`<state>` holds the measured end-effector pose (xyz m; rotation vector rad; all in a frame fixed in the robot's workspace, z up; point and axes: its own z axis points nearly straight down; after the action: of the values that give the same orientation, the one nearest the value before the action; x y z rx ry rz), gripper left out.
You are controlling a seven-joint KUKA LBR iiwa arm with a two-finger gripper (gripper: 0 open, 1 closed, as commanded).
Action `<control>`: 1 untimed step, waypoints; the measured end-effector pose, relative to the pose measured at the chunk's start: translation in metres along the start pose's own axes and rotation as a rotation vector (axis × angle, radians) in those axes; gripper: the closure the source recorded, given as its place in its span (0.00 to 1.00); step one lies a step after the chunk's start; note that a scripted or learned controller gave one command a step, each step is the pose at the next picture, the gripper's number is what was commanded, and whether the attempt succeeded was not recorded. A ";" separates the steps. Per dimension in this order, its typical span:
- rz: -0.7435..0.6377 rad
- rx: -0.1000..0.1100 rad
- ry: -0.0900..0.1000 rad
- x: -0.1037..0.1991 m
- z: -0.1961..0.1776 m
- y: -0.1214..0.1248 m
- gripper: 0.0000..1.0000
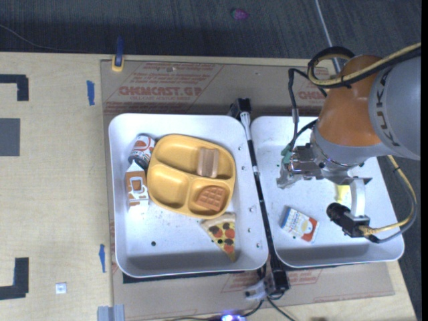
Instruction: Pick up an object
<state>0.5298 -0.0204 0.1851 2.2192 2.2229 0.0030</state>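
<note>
Two white bins [127,246] on a cardboard-covered bench [167,85], dark carpet behind.
Gripper [289,174] over the right bin [388,246]; finger state unreadable, arm [361,112] hides the far corner.

left bin [120,199]: white, smooth, faint sheen, looks like plastic
right bin [391,246]: same white smooth finish
divided tray [175,172]: yellow, smooth moulded plastic, soft gloss
pizza slice [223,233]: toy-like, matt plastic look
can [141,151]: printed, shiny wrap
small packet [299,223]: printed, paper or thin card, matt
arm [394,105]: grey casing, smooth; orange band glossy
claw [293,172]: bare metal-looking parts, dull shine
desk [47,212]: pale wood-like board, matt
sheet under bins [174,85]: brown cardboard, rough, red print
</note>
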 end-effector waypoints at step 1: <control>0.001 0.001 -0.001 -0.001 0.000 0.000 0.00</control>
<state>0.5295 -0.0212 0.1848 2.2207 2.2217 0.0013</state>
